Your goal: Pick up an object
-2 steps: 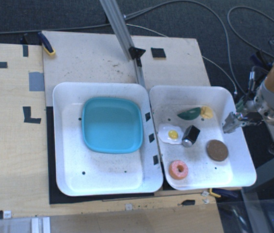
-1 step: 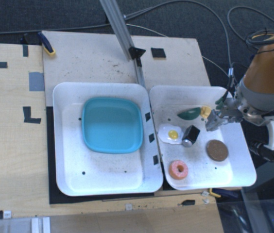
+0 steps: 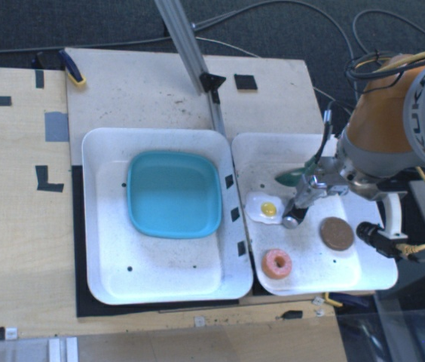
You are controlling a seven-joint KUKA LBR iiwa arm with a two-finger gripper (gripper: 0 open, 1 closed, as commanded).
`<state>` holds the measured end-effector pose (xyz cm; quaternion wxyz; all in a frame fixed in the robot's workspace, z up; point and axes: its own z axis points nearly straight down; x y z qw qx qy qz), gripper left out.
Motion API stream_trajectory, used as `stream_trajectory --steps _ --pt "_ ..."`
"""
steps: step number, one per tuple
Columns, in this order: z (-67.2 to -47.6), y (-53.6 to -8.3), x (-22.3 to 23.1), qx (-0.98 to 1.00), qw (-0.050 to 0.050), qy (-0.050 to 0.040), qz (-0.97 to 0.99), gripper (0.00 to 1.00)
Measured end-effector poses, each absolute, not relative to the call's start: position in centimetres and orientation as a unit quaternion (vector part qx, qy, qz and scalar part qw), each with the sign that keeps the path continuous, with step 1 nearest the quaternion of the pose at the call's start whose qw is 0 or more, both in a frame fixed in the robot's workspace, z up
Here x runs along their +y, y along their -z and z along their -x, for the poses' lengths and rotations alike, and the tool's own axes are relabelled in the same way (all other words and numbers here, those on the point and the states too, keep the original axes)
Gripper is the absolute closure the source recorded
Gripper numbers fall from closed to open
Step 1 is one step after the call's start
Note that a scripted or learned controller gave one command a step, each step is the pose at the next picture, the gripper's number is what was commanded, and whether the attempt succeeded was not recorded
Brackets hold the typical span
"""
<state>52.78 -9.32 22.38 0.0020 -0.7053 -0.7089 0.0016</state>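
your gripper (image 3: 294,216) sits in the right bin (image 3: 371,277); i cannot tell its state. fried egg (image 3: 264,209) just left, donut (image 3: 277,264) below, brown disc (image 3: 337,234) right; left bin (image 3: 99,202) holds a teal plate (image 3: 174,194).

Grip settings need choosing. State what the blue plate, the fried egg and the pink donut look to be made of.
Blue plate: likely hard plastic, an even turquoise with a soft sheen and rounded moulded corners.
Fried egg: probably toy plastic or rubber, flat white with a glossy yellow yolk.
Pink donut: seems toy plastic or foam, matte pink over a tan ring; the view leaves this open.
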Motion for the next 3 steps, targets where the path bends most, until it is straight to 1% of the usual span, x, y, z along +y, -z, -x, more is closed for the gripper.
stream_trajectory --steps 1,2,3 --pt "-52.7 -23.3 -4.2 -0.709 0.001 -0.0012 0.705 1.00" --pt "-53.2 -22.9 0.6 -0.709 0.002 -0.0017 0.705 1.00" --pt "-52.3 -23.2 5.0 -0.709 0.001 -0.0017 0.705 1.00"
